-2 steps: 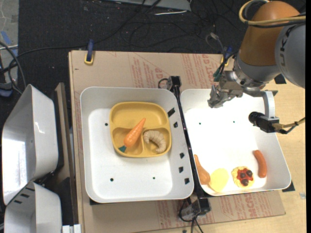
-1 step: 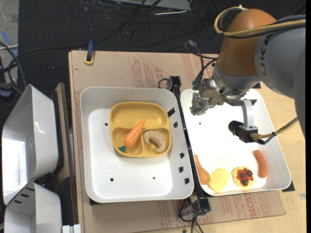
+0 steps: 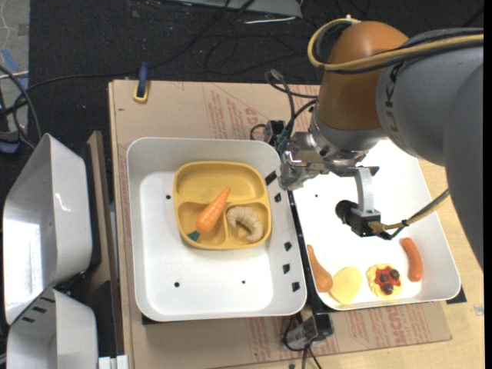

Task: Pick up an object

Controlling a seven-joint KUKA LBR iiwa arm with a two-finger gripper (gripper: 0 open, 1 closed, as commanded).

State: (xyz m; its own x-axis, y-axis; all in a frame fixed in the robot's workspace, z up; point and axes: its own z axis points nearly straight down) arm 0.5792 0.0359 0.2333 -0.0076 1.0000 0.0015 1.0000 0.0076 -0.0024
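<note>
Now my pincer (image 3: 294, 169) hangs at the right bin's (image 3: 324, 233) upper left corner, just beside the left bin (image 3: 154, 267); wide or narrow, I cannot tell. A carrot (image 3: 213, 211) and what may be a shrimp (image 3: 247, 223) lie in the yellow plate (image 3: 201, 178) there; a sausage (image 3: 413, 258) lies well apart in the right bin.

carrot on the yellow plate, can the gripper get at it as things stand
Probably yes. The carrot lies uncovered on the yellow plate, and the gripper hangs just right of that plate with nothing between them.
</note>
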